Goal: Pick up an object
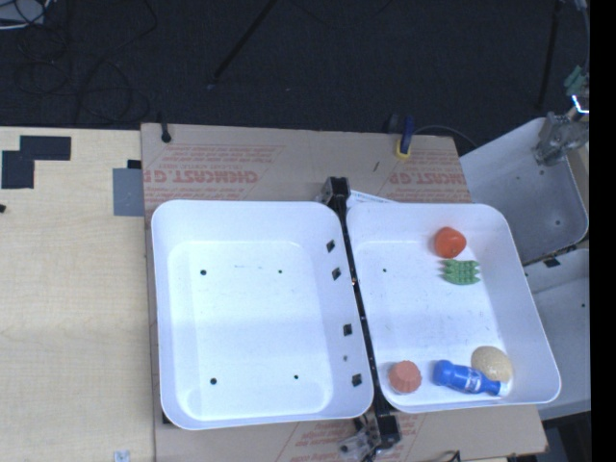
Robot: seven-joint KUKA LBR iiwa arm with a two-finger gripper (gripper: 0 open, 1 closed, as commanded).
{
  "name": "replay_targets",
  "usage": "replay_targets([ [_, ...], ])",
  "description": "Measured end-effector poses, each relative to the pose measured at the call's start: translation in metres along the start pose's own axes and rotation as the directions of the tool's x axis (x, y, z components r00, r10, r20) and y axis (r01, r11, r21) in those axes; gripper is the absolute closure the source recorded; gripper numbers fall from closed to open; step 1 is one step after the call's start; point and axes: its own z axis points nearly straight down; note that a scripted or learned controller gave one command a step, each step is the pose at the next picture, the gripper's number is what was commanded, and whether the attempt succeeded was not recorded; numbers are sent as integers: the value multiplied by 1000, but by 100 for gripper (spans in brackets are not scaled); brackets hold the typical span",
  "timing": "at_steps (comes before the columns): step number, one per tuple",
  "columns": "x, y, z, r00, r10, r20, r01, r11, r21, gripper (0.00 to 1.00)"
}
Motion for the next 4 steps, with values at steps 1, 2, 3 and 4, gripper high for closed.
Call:
replay_targets([
  [1,50,0,15,1000,-4,-1,4,1000,-4,100],
  [2,73,0,4,1000,-2,1,2,1000,-8,100],
  [3,77,0,24,1000,-2,1,2,1000,-4,100],
  [4,10,0,27,1000,5,4,-5,1000,-7,100],
])
